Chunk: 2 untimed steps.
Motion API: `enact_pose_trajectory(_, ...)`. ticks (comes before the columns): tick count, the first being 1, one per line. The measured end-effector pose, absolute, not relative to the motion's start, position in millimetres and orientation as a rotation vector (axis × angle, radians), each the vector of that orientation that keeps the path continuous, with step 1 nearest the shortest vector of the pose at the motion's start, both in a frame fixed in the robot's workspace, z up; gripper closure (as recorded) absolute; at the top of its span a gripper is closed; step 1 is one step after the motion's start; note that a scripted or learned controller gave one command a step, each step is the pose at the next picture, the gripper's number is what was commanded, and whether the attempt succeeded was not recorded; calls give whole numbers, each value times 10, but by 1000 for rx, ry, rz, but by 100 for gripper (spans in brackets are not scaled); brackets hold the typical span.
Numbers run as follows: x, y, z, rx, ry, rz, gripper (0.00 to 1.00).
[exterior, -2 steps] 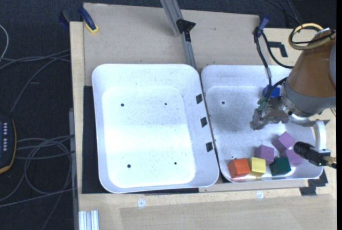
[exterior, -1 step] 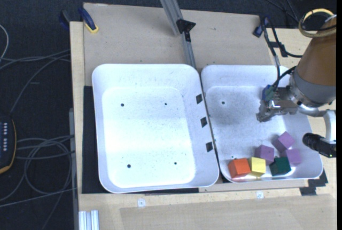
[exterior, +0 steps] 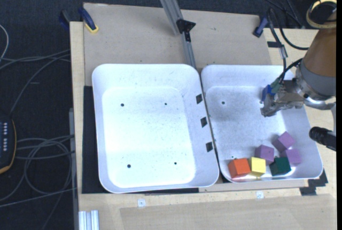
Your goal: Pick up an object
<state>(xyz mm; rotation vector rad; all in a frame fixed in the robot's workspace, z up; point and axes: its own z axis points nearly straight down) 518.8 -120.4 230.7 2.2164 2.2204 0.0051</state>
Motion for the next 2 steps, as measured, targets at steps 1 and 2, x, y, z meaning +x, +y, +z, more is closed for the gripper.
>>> enact_pose_trajectory(1, 5397, -789, 2397, 2214, 2228, 5, 100)
enact_pose_trajectory(2, 5557, -245, 2464, 2212, 2230, 6, 100)
